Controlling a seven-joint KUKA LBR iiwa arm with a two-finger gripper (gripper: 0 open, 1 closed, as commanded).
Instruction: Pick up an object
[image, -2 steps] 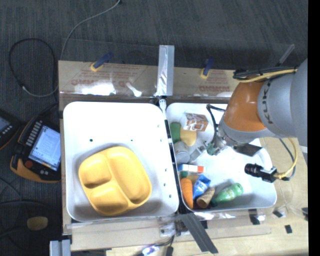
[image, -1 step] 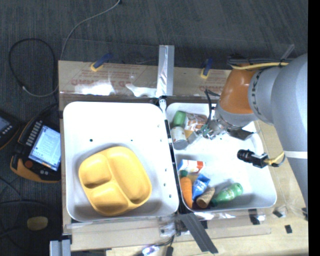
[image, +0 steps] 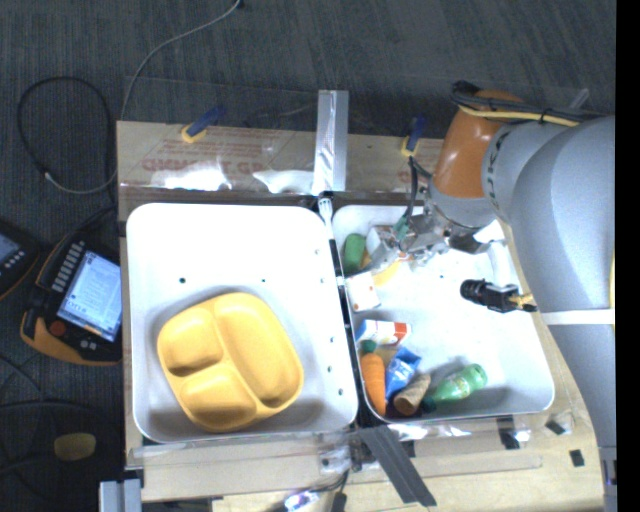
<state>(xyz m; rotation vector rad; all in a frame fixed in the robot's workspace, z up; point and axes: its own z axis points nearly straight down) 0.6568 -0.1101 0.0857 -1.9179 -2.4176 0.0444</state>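
The hand (image: 412, 238) hangs low over the far left corner of the right bin (image: 520, 350), among small items; whether it is spread or pinching anything cannot be told. A green object (image: 354, 250) lies just beside it toward the dividing wall, its long axis running roughly far-to-near. A yellow tray (image: 228, 358) fills the left bin (image: 160, 230).
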